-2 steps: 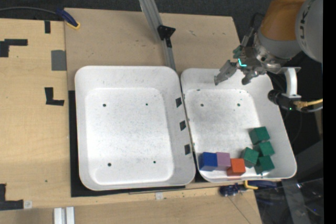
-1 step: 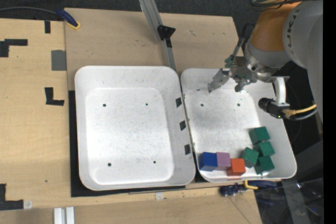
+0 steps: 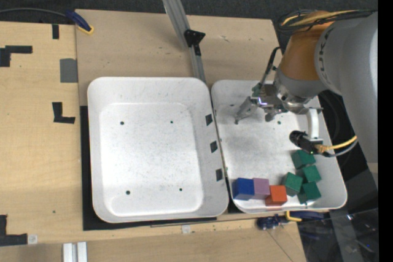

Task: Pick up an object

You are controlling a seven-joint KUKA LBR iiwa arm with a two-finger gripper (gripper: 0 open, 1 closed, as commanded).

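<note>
1. Two shallow white bins are sitting side by side on the wooden bench: the left bin point(image 3: 150, 147) and the right bin point(image 3: 258, 144).
2. Reaching in from the right, the grey arm point(image 3: 344, 52) with its orange band point(image 3: 301, 55) is hanging over the upper part of the right bin.
3. At its tip the gripper point(image 3: 253, 108) is hovering over the bare floor of that bin, fingers spread apart and nothing showing between them.
4. Down in the lower right corner of the right bin the blocks are crowding together, well apart from the gripper.
5. Along the bottom wall a blue block point(image 3: 244, 188) is sitting just beside a pale purple block point(image 3: 261, 186), and an orange block point(image 3: 277, 194) is touching the purple one's right side.
6. Against the right wall several green blocks point(image 3: 304, 176) are piling up in a loose cluster; exactly how many is hard to call.
7. Above the bins a slanted metal pole point(image 3: 175, 3) is crossing the bench toward the gap between them.
</note>
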